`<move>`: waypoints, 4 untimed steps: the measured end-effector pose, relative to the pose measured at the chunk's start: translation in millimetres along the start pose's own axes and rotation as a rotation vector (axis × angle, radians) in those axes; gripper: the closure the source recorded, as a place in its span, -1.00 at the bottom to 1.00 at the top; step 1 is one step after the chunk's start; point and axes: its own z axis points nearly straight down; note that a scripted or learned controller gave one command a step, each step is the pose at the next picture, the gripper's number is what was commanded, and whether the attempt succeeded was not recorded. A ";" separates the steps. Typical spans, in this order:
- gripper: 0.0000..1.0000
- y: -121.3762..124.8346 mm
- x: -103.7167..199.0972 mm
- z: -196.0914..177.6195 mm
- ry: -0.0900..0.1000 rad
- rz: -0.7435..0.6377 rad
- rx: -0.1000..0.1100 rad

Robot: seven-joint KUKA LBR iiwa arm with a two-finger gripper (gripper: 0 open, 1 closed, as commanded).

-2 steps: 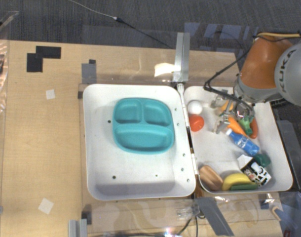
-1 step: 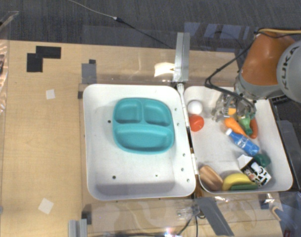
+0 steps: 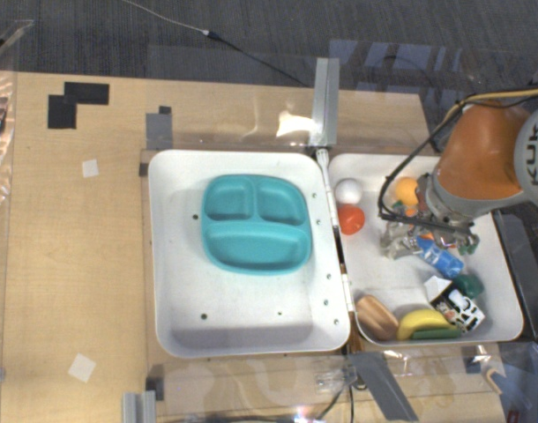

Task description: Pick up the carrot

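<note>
Bench (image 3: pixel 66 263) - one black L-shaped patch (image 3: pixel 75 102) far up-left of the plate, and two small pale squares, one (image 3: pixel 91 167) left of the plate and one (image 3: pixel 81 367) down-left of it.

Two bins. The left bin (image 3: pixel 176 324) holds one teal plate (image 3: pixel 256 223) with three compartments: two small ones at the back and one long one at the front. The plate sits a bit back of the bin's middle.

The right bin (image 3: pixel 375 276) starts just right of the plate. Counted outward from the plate:
- one white ball (image 3: pixel 347 190), right of the plate's back edge
- one red-orange round thing (image 3: pixel 351 219) touching the ball on its front side, level with the plate's middle
- one brown loaf-like thing (image 3: pixel 377 316), right of the plate and forward of it
- one carrot (image 3: pixel 407 191) - an orange-yellow lump further right, level with the plate's back half and partly under the arm, so its shape is hard to read
- one banana (image 3: pixel 425 323) just right of the loaf
- one blue thing (image 3: pixel 439 256), level with the plate's front edge
- one black-and-white thing (image 3: pixel 459 308) at the banana's far end
- one green thing (image 3: pixel 468 284) farthest from the plate

One arm (image 3: pixel 485 157) comes in from the right with its orange band over the carrot's far side. The gripper (image 3: pixel 408 241) is low in the bin, just in front of the carrot and beside the blue thing. Whether the claw is released or clenched can't be told. The carrot lies in the bin, apart from the claw tip.
</note>
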 end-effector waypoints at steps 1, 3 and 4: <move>-1.00 0.2 0.2 1.1 0.001 -0.001 0.000; 1.00 -35.5 -77.8 -11.1 -0.007 0.285 0.002; -1.00 -35.1 -75.8 -9.5 0.002 0.285 0.000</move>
